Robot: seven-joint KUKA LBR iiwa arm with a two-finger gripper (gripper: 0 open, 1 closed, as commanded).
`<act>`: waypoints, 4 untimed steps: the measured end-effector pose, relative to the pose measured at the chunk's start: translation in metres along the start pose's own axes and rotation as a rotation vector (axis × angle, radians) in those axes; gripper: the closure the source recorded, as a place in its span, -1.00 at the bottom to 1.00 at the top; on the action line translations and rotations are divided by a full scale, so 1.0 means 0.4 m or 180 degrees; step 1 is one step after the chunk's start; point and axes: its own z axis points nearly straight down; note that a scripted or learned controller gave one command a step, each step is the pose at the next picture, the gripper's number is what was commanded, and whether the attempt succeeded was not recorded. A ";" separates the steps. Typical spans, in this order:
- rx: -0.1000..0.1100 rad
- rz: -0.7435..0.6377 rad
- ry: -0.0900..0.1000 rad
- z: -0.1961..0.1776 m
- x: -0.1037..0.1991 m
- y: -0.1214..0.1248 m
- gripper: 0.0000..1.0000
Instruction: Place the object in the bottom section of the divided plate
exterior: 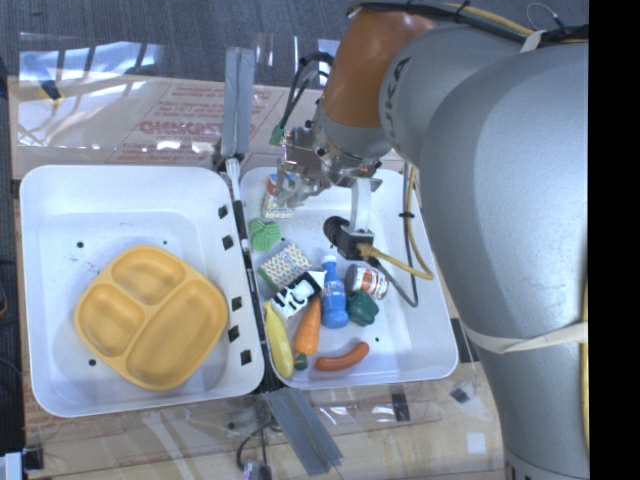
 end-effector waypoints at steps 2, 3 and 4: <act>-0.0013 -0.0664 -0.0004 0.008 0.226 -0.440 1.00; -0.0021 -0.0016 -0.0004 -0.137 0.129 -0.280 1.00; -0.0012 -0.0472 -0.0004 -0.149 0.254 -0.452 1.00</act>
